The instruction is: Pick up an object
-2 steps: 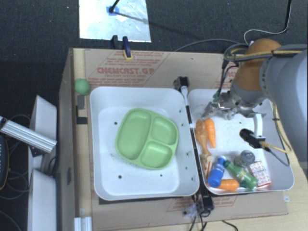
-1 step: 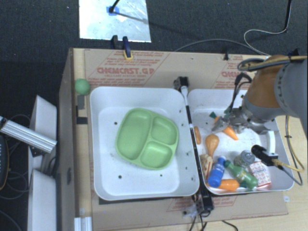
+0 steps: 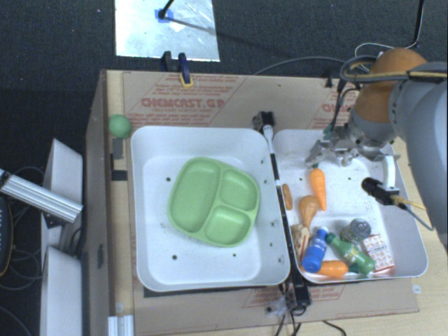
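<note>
My arm (image 3: 413, 110) reaches in from the right and hangs over the far part of the right bin (image 3: 413, 257). My jaws (image 3: 334, 151) are low there, near the back wall of that bin, and I cannot tell whether they are spread or closed. Nothing shows between them, so I judge that the pick is not yet done and almost all of the task is left.

The things to choose from lie in the right bin. An orange carrot (image 3: 318, 187) is just in front of my jaws and looks like the nearest candidate. Closer to the front edge there is a heap: a blue bottle (image 3: 316, 250), a green bottle (image 3: 353, 255), a small can (image 3: 359, 229) and some other pieces packed together.

The left bin (image 3: 150, 257) holds a green tray (image 3: 213, 201) with compartments.

Both bins rest on a surface (image 3: 203, 93) of brown board with red printing. A green ball (image 3: 119, 125) sits at its left edge. Around it the floor (image 3: 49, 54) is dark carpet, and a shiny sheet (image 3: 166, 19) lies on it behind the surface.
</note>
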Robot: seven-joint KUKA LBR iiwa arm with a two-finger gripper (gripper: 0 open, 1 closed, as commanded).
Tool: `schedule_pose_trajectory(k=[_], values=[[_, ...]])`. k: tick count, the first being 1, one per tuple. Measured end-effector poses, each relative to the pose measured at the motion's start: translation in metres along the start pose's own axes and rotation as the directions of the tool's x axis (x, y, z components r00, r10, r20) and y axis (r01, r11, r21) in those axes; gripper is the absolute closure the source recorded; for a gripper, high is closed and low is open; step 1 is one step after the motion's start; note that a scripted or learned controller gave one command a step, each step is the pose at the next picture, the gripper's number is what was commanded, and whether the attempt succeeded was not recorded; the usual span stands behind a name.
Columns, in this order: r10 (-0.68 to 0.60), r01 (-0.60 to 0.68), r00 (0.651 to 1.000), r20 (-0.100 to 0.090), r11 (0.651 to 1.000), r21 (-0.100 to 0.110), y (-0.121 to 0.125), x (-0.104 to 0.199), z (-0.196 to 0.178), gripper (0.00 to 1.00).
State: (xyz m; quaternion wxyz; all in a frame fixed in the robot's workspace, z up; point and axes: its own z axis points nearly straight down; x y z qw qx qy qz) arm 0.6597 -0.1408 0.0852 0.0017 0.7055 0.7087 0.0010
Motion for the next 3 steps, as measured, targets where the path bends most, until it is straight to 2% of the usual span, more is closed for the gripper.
schedule_pose_trajectory(k=[1,2,3], values=[[0.004,-0.004,1.0,-0.001,1.0,0.004,-0.073,0.005,0.001,0.0],[0.003,-0.003,1.0,-0.001,1.0,0.0,-0.072,0.005,-0.01,1.0],[0.0,0.0,1.0,-0.002,1.0,-0.001,-0.111,0.111,-0.142,1.0]])
